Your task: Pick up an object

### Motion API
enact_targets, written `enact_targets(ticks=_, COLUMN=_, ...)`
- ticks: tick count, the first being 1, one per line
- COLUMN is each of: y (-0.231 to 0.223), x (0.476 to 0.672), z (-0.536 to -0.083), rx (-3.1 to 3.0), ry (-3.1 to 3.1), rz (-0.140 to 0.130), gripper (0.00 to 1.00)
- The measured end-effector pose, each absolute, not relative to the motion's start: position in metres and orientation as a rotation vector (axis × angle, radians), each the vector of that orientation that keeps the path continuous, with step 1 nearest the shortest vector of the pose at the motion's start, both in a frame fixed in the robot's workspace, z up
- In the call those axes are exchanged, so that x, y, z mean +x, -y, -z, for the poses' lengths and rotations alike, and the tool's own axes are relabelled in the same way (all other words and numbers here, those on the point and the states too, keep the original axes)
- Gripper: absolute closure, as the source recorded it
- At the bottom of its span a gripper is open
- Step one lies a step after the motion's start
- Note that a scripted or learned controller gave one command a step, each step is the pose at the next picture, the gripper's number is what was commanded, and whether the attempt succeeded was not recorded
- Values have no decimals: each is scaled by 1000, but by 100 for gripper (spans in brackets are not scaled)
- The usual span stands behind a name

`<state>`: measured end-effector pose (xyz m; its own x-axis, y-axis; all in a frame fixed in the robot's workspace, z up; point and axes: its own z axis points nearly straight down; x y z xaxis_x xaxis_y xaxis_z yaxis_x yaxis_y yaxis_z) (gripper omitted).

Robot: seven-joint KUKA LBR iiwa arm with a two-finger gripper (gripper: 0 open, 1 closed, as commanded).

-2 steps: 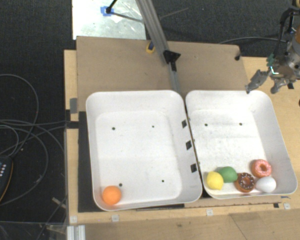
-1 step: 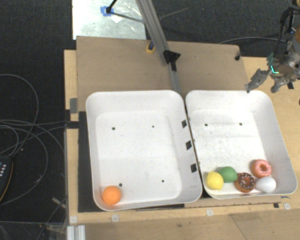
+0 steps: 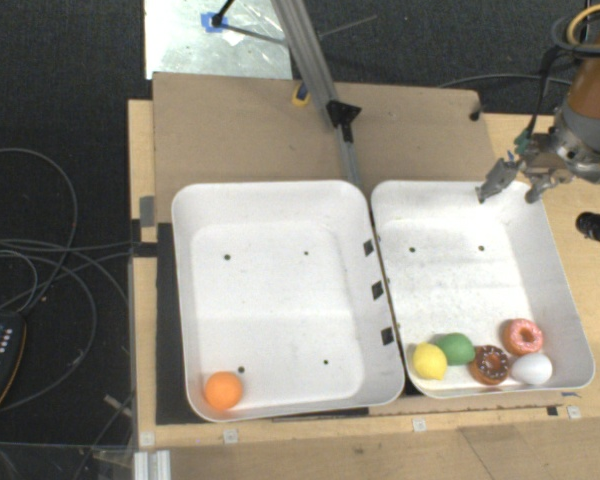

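Lowest in the frame, along the bottom wall of the right-hand shallow white plastic bin [image 3: 555, 268], sits a tight cluster: a round yellow lemon-like fruit [image 3: 430, 361], a green rounded piece [image 3: 456, 347] just behind it, a chocolate-brown ring doughnut [image 3: 490, 365], a pink-frosted ring doughnut [image 3: 522, 336] and a smooth white egg-shaped ball [image 3: 531, 369]. They touch or nearly touch one another and crowd the bin's lower right corner. In the lower left corner of the left-hand white bin [image 3: 270, 193] a lone orange ball [image 3: 222, 390] rests close to both walls.

Any of these would serve as the object to pick, and all lie low in the frame, well apart from the two-finger gripper [image 3: 515, 181]. It hangs at the upper right, over the right bin's top rim, with its fingers spread apart and nothing between them.

The likely trouble is crowding. A descent into the cluster could land a finger on a neighbour, nudge the round pieces aside, or jam against the bin wall. The orange ball may roll away along its corner.

The middle and upper floor of both bins lies bare, giving free room for travel.
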<state>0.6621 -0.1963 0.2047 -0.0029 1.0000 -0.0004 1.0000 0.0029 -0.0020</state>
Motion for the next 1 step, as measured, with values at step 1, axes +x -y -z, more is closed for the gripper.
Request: enact_targets(ticks=1, y=192, x=663, z=-163, rx=-2214, ry=2227, rz=-2, gripper=0)
